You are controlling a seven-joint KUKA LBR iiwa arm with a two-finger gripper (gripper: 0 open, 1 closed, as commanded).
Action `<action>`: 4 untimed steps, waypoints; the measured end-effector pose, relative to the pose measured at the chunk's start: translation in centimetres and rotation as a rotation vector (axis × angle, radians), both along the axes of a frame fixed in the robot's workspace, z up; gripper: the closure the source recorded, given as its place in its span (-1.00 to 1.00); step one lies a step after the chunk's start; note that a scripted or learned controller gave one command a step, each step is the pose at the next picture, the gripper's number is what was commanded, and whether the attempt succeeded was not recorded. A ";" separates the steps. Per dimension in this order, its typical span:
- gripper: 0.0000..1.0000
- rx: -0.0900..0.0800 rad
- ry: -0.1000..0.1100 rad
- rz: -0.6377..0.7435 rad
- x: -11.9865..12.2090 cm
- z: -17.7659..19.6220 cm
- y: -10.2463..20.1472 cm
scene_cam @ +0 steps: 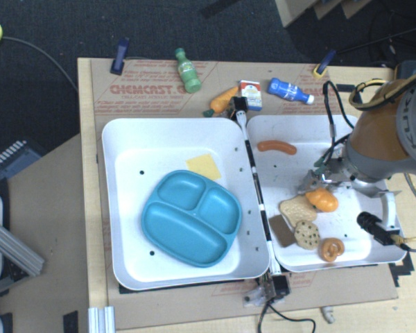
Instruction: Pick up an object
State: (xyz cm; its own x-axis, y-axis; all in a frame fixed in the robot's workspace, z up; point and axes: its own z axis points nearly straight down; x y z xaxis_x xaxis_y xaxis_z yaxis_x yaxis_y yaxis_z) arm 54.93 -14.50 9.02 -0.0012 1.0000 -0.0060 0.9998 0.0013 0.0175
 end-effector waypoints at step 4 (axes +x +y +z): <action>-1.00 0.006 0.019 -0.002 2.9 9.4 5.9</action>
State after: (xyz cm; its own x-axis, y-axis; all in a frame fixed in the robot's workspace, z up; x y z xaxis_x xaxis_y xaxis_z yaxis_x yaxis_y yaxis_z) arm 57.83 -8.62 18.44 0.0004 1.0000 -0.0002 1.0000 -0.0004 -0.0020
